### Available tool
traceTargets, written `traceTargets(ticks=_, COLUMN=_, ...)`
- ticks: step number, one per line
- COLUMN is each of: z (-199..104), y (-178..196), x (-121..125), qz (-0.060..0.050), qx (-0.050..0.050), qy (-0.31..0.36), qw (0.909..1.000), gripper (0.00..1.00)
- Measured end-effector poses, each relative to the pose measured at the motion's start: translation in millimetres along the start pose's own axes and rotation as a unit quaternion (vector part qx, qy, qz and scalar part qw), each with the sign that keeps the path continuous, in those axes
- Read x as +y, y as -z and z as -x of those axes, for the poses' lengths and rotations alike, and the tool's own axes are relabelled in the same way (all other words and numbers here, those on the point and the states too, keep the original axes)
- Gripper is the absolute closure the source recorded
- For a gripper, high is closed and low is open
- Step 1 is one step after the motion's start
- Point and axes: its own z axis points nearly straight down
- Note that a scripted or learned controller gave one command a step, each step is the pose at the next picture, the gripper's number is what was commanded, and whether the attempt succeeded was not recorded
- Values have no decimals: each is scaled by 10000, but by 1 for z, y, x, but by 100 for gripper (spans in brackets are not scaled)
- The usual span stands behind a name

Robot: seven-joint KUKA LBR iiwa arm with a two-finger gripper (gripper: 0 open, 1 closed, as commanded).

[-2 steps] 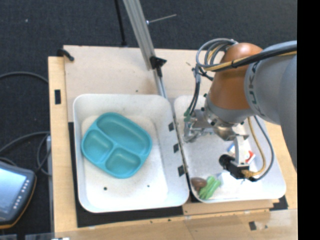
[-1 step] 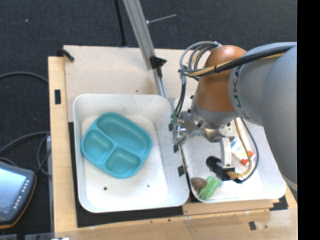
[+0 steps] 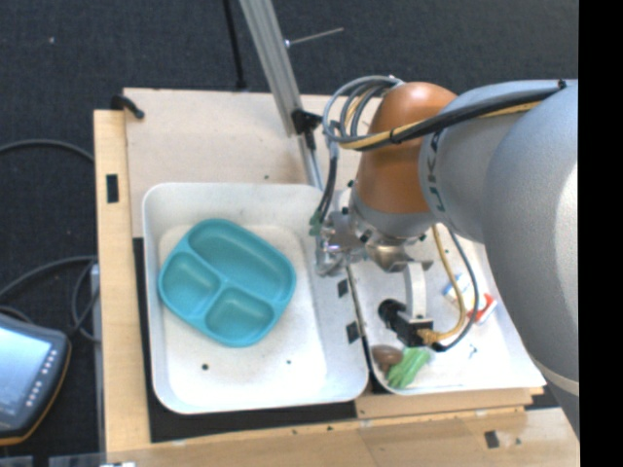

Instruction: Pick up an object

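Arm [image 3: 506, 193] over right bin [image 3: 498, 343]; hand [image 3: 389, 261] open or closed, can't tell. Green item [image 3: 413, 366] beside brown item [image 3: 386, 356] near counter's [image 3: 117, 261] front edge. Teal divided plate [image 3: 227, 280] in left bin [image 3: 165, 377].

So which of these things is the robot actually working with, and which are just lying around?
For the job: teal plate in the left bin; green thing and brown thing in the right bin.
Just lying around: metal rail; screen; floor cables.
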Motion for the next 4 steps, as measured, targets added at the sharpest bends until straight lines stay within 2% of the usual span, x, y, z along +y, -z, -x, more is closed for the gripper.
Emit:
traceTargets(ticks=1, z=2, y=0, x=0, qz=-3, qx=-3, qy=-15, qw=10000, gripper=0)
traceTargets(ticks=2, z=2, y=11, x=0, qz=1, qx=-1, qy=3, qw=10000, gripper=100)
traceTargets(ticks=3, z=-15, y=0, x=-19, qz=-8, qx=-6, qy=-4, qw=10000, gripper=100)
traceTargets(ticks=4, z=-14, y=11, x=-17, qz=8, qx=-1, qy=1, qw=10000, gripper=100)
